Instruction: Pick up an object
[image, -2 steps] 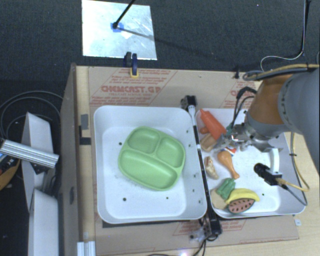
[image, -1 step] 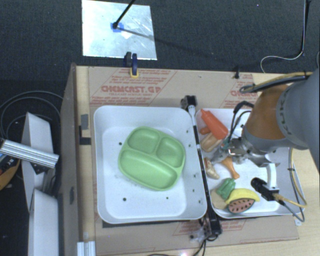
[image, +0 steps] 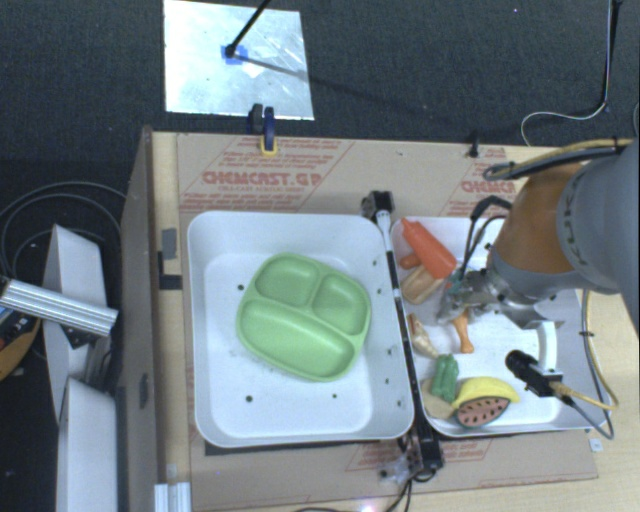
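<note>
The right bin (image: 570, 415) holds several toy foods. A red-orange piece (image: 428, 248) lies at its back left, with a beige piece (image: 420, 286) just in front of it. A small orange carrot (image: 463, 335) lies near the middle, a pale piece (image: 424, 341) to its left. A green piece (image: 443, 376) and a watermelon slice with a yellow rind (image: 484, 403) sit at the front. My gripper (image: 462, 302) hangs low over the bin's middle, right above the small carrot and beside the beige piece. The wrist hides its tips.
The left bin (image: 215, 300) holds a green divided plate (image: 303, 316). A metal divider (image: 396, 300) runs between the bins. The arm's orange band (image: 535, 225) and grey body cover the right bin's back right. Loose cables (image: 590, 385) run along its right edge.
</note>
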